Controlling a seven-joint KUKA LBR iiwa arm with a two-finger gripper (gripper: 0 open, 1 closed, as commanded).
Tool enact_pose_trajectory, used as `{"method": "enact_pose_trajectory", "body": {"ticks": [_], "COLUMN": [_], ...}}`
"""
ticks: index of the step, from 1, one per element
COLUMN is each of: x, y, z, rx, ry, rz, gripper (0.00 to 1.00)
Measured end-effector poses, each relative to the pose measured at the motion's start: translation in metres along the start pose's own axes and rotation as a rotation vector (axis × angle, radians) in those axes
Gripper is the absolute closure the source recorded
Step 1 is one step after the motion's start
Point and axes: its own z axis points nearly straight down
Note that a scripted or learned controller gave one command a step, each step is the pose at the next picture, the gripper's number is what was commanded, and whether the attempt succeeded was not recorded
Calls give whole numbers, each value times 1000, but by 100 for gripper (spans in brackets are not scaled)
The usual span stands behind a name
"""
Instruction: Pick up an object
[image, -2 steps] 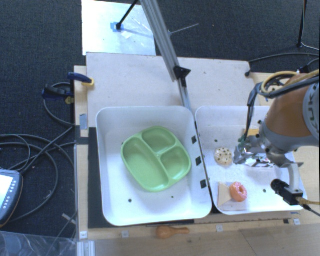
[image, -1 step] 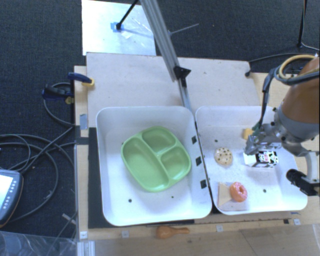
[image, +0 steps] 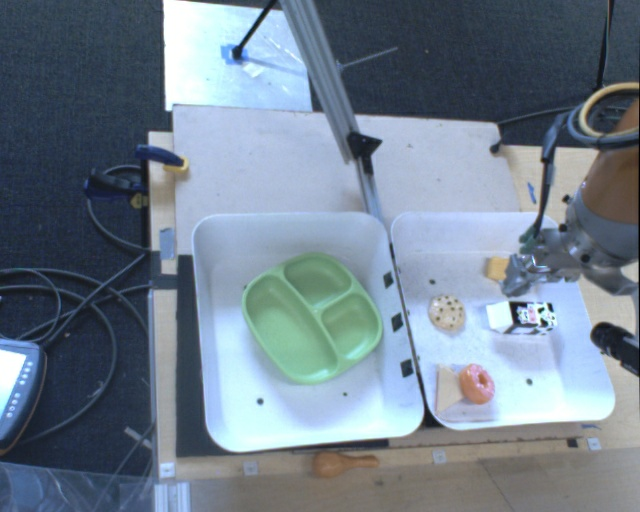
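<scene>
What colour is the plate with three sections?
Light green plate, clearest in the camera view, in the left bin.

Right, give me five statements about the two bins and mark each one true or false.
1. The green divided plate lies in the left bin. True.
2. The cookie lies on the green divided plate. False: it lies in the right bin.
3. The donut is in the right bin, near its front edge. True.
4. The end effector hangs over the left bin. False: it is over the right bin, just above the small carton.
5. The small carton stands on the donut. False: they lie apart.
</scene>
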Motion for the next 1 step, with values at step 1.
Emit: {"method": "enact_pose_trajectory", "body": {"ticks": [1], "x": [54], "y": [5], "z": [2], "rx": [4], "ry": [3], "rz": [-5], "gripper": [100]}}
